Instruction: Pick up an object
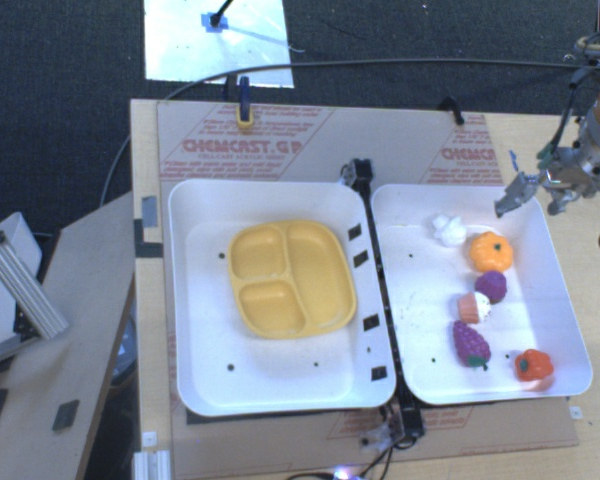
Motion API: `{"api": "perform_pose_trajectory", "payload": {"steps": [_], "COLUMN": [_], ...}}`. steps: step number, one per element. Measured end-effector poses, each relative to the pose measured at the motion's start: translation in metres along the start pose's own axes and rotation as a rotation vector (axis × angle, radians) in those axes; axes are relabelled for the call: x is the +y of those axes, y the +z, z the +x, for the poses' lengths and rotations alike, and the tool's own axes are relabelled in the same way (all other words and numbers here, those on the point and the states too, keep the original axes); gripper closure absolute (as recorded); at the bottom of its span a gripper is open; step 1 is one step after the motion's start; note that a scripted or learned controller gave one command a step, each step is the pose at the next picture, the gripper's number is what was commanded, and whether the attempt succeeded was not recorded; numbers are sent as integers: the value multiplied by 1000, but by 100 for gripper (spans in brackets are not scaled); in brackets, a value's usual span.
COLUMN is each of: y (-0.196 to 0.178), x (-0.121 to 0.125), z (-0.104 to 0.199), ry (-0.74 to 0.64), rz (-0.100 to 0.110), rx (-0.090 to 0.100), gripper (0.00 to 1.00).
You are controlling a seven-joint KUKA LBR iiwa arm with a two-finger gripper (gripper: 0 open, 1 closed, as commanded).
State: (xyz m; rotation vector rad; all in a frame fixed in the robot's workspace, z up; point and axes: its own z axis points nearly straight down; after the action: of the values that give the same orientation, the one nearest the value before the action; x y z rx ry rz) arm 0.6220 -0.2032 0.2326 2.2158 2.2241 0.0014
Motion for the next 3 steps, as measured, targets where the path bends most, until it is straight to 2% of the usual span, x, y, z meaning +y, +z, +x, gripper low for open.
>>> {"api": "perform_pose_trajectory", "payload": {"steps": [2,3], "y": [107,135], "x": [15,15], "z": [9,9], "ry": [-4,-2], "rz": [1,1], "rx": [0,1], "gripper": [0,0]}}
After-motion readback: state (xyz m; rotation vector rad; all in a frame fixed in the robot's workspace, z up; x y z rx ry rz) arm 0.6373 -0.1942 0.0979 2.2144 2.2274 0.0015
